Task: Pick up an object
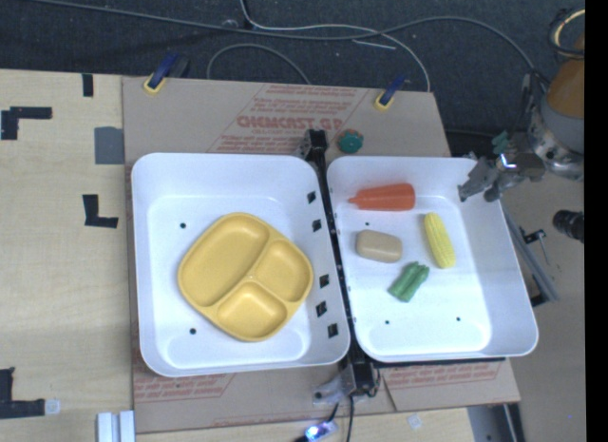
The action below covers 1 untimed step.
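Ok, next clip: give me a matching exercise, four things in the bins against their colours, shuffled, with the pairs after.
Things:
1. carrot
2. corn
3. plate
4. bean pod

Colours or places:
A. green, nearest the right bin's front
B. orange, at the back of the right bin
C. yellow, in the left bin
D. yellow, in the right bin beside the tan piece

Pairs: 1-B, 2-D, 3-C, 4-A
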Motion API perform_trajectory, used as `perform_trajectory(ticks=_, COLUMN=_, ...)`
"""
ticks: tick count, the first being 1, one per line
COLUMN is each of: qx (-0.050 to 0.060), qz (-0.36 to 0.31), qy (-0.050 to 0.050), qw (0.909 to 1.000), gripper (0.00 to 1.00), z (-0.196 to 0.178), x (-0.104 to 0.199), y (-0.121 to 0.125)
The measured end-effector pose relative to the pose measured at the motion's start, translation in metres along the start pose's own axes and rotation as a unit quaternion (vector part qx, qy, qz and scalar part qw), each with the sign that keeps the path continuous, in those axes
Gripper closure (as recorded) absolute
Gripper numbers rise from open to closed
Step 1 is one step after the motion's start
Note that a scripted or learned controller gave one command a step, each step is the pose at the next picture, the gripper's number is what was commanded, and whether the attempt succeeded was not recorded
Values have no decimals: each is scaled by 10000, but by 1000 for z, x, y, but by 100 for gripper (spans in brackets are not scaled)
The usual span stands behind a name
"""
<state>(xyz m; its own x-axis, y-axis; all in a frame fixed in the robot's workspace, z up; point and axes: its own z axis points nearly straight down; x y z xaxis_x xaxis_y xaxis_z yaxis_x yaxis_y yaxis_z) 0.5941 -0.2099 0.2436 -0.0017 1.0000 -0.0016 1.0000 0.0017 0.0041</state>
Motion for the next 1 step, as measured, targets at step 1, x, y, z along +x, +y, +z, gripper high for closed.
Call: perform_trajectory(ticks=1, qx=30, qz=-16, qy=16, qw=10000, gripper=100, z=11, x=56, y=-14)
